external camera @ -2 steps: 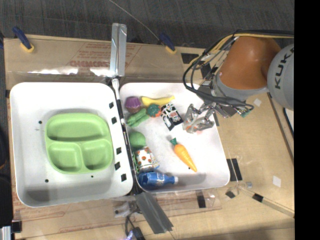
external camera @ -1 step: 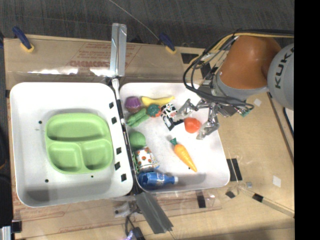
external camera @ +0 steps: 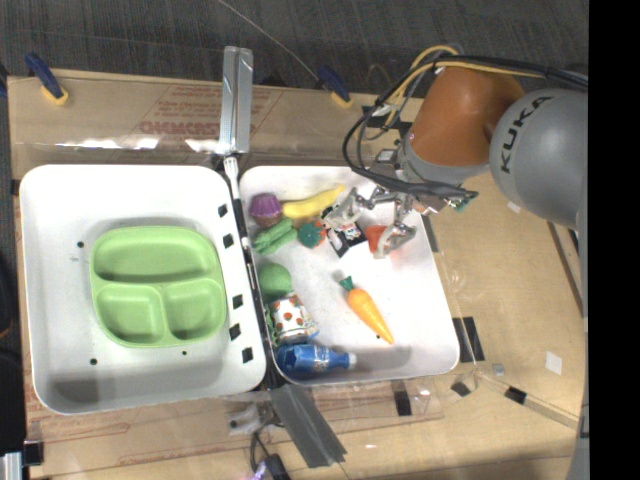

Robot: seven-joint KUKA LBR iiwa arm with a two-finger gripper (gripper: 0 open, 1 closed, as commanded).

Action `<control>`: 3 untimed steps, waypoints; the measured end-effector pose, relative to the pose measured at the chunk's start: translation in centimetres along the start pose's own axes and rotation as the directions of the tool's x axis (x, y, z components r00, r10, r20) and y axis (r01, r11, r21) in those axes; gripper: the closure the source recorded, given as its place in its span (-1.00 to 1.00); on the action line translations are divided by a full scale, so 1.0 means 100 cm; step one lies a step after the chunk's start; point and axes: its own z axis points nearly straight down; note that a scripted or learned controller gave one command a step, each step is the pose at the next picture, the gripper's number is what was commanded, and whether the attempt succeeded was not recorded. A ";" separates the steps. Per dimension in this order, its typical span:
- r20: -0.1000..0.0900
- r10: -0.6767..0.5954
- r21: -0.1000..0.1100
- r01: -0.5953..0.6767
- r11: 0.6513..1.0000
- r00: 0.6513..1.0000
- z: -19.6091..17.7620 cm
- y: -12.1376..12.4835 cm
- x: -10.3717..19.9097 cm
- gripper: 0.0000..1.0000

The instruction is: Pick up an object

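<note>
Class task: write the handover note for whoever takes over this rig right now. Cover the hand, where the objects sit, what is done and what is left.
Hand: low in the right bin, at its upper part, fingers spread on either side of a small red item; whether it grips it cannot be told.
Objects in the right bin: banana, purple item, carrot, blue bottle, spotted can, green ball.
Left bin: green divided tray.
Done: hand is down among the objects.
Left: confirm a grasp and lift.
</note>
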 end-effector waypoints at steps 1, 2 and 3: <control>0.000 -0.248 0.007 0.248 0.969 0.969 0.001 0.024 -0.061 -1.00; -0.002 -0.264 -0.018 0.264 0.964 0.965 0.014 0.077 -0.068 -1.00; -0.003 -0.256 -0.018 0.255 0.967 0.967 0.015 0.038 -0.024 -1.00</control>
